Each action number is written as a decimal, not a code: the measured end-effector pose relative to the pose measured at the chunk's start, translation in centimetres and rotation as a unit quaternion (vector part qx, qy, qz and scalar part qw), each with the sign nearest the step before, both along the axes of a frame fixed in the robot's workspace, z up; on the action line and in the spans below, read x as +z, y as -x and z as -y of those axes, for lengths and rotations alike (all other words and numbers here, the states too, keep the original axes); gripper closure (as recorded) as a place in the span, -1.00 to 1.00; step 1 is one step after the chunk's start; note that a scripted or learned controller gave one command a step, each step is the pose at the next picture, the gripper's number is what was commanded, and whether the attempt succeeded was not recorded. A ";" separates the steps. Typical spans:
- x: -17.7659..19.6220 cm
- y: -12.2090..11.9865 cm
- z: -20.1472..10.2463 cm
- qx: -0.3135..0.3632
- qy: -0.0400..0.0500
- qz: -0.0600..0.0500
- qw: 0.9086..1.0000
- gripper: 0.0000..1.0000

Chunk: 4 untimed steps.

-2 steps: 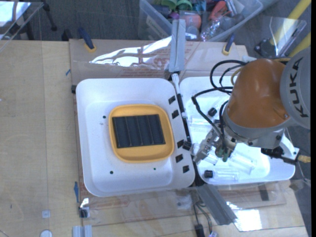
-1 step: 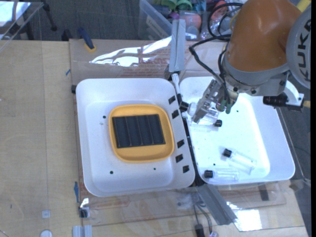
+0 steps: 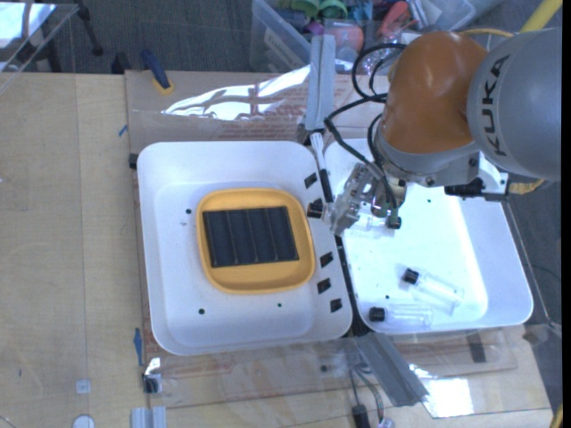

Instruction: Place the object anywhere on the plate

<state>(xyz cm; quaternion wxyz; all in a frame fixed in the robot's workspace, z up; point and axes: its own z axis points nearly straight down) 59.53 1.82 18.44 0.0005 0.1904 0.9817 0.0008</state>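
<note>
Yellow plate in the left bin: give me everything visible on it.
The plate is a rounded-square dish, yellow-orange, plastic by the look, with a raised rim around a dark centre panel split by lengthwise ribs. It lies flat, slightly rotated, near the middle of the left bin, resting on its floor. Nothing lies on it or touches it. The gripper hangs to its right, over the divide between the bins.

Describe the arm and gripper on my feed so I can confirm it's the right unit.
Grey KUKA arm with white KUKA lettering on its side, and a rounded orange band above the wrist. Black cables loop beside it. The small metallic two-finger gripper is silvery with dark fittings.
</note>
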 end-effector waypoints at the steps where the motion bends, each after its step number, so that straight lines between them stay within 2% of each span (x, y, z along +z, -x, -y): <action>1: 0.1 0.0 0.0 0.000 0.000 0.001 1.000 -1.00; 2: 0.1 -5.5 5.3 -0.020 0.001 0.002 1.000 -1.00; 3: 6.2 -3.3 11.3 0.117 0.001 0.004 0.993 -1.00; 4: 9.0 -2.0 19.3 0.155 0.002 0.004 0.988 -1.00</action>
